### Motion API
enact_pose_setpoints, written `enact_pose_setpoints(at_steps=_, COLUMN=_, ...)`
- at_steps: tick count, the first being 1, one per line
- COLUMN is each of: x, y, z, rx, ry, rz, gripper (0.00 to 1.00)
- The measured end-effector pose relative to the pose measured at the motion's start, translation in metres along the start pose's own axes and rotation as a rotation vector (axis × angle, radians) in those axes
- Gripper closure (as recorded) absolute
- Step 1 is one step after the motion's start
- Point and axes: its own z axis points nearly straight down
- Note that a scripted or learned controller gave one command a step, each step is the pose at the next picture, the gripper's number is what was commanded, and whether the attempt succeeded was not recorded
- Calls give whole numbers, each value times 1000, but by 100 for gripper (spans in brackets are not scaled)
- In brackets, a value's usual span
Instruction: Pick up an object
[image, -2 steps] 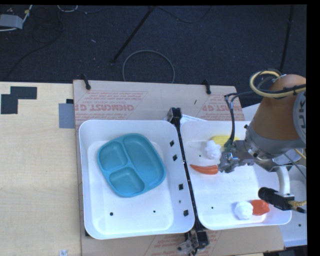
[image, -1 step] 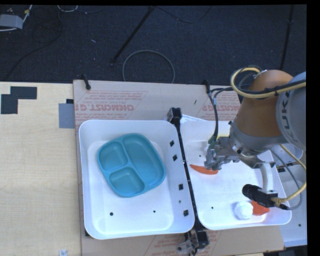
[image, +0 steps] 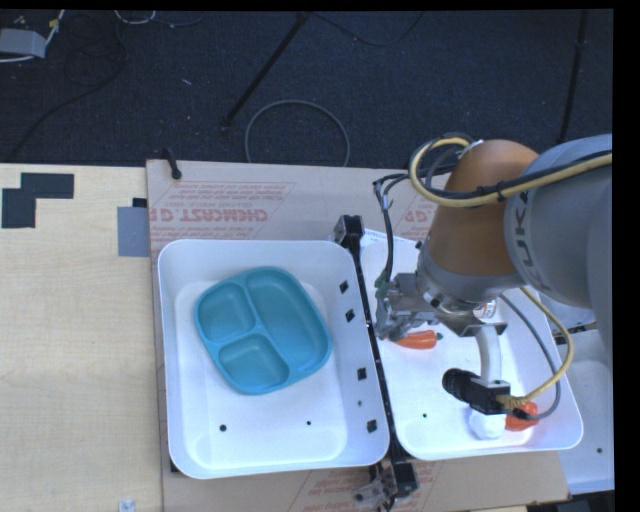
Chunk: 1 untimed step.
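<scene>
The small orange carrot-shaped piece (image: 417, 340) lies just beside my claw (image: 395, 318), on the side towards my own arm and a shade nearer the front rim. Its near end seems tucked under the claw's edge; I can't tell whether we touch. Its long axis runs crosswise, pointing from the claw out towards the arm, almost level, so I judge a grip has to close across its narrow width, not along its length. That calls for a short shift sideways and perhaps a turn of the wrist.

The piece is slim and bright orange with a smooth look. It lies flat on the floor of the shallow white plastic bin (image: 432, 405) that I hang over. It looks light and apt to roll or skid if I nudge it off-centre.

I can't tell whether my claw is spread or closed; the wrist hides it from above. Nothing shows clamped in it.

Further out, past the piece and towards the bin's front corner on the arm side, sit a small white lump (image: 487, 427) and a second orange scrap (image: 523, 418). On the claw's other side, beyond the divider, a teal three-compartment plastic plate (image: 262, 328) rests in the neighbouring white bin (image: 250, 445).
</scene>
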Motion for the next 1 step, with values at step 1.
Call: enact_pose_setpoints(at_steps=1, x=61, y=7, z=-1, rx=-2, ry=0, rz=-2, gripper=100)
